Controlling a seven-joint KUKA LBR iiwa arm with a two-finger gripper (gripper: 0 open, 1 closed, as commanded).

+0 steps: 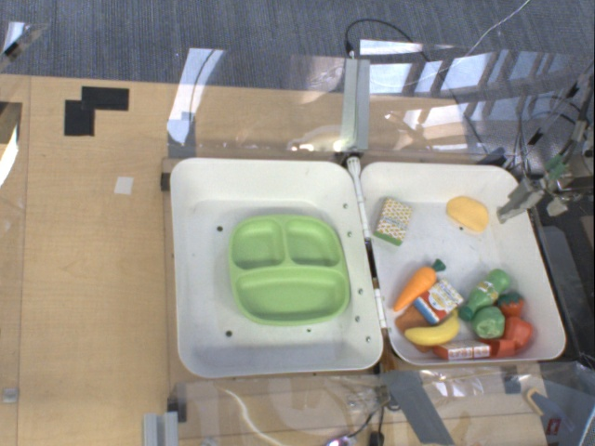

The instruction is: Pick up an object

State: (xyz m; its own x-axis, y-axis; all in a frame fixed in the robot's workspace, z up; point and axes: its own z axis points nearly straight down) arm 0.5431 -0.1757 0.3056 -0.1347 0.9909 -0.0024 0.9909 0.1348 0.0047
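The gripper (514, 204), fingers' spread unreadable, sits over the right bin's (418, 189) far right rim beside a pale yellow chip (468, 214) lying alone on bare floor, well apart from the toy food (462, 312) crowding the near corner.

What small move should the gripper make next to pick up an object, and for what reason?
Probably it should move toward the yellow item and come down over it. The gripper sits at the right edge of the right bin, holding nothing visible, and this item is nearest. It lies alone on bare floor, while the carrot and banana are crowded in a pile.
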